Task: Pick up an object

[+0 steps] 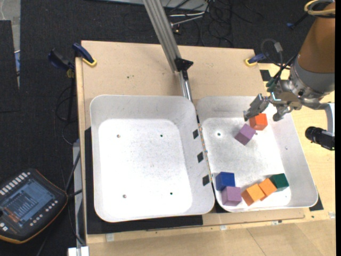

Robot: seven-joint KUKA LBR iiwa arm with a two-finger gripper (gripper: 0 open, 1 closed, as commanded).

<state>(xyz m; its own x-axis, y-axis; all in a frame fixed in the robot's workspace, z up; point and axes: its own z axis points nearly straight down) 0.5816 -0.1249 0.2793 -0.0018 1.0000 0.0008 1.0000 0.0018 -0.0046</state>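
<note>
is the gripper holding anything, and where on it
Cannot be told: the gripper sits right over an orange cube, but a grip between its fingers isn't visible.

We see a robot arm [318, 47] with a broad orange band above a rounded grey wrist. Below the wrist sits a metal gripper [269, 111] with dark fingers, and black cables loop just behind it.

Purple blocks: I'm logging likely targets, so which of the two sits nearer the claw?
The purple block in the right bin's upper part, just below the claw and beside an orange block. The other purple block lies by the bin's near edge, next to the blue block.
</note>
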